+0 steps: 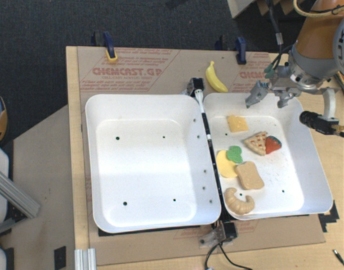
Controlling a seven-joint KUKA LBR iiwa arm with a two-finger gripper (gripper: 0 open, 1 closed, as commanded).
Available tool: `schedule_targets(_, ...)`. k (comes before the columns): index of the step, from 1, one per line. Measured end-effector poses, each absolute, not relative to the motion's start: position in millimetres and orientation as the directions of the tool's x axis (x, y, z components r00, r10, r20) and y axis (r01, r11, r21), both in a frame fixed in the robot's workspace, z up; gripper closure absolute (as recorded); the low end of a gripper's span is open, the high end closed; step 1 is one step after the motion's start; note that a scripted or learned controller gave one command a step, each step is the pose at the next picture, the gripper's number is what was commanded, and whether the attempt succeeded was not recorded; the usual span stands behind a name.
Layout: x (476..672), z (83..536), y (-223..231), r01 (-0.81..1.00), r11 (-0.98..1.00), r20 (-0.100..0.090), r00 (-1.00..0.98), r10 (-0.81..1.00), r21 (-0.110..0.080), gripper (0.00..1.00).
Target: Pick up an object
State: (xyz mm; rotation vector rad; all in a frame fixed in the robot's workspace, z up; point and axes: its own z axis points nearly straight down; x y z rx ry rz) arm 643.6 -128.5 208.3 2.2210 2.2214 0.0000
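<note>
The gripper (pixel 271 96) hangs over the far rim of the right bin (pixel 312 167), its two fingers spread apart with nothing between them, so the pick has not begun. Doing it well probably means choosing an isolated piece: the yellow cheese square (pixel 237 123) sits alone toward 12 o'clock in the bin, nearest the gripper, and looks the easiest target; the arm should centre over it, drop straight down and close only once the fingers straddle it. The pizza slice (pixel 257 142) with a red strawberry (pixel 273 144) touching it lies toward 3 o'clock of centre. Crowded together toward 6 o'clock are a green piece (pixel 235 154), a pale yellow piece (pixel 226 165), a tan bread slice (pixel 250 176) and a croissant (pixel 239 201), which are riskier to grasp singly. The left bin (pixel 104 151) holds nothing. A banana (pixel 215 78) rests outside on the board, at 12 o'clock.
</note>
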Motion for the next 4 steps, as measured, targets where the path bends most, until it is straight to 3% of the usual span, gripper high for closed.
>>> schedule_targets(1, 562.1, 92, -191, 1.000, -0.008, 0.003, 0.008, 1.000, -0.014, 0.00)
schedule_targets(2, 635.0, 84, -127, 1.000, 0.008, 0.003, -0.008, 1.000, -0.012, 0.00)
schedule_targets(3, 634.1, 95, -129, 1.000, 0.002, 0.000, -0.002, 1.000, -0.003, 1.00)
schedule_targets(4, 669.5, 192, -71, 1.000, 0.007, 0.000, -0.007, 1.000, 0.012, 1.00)
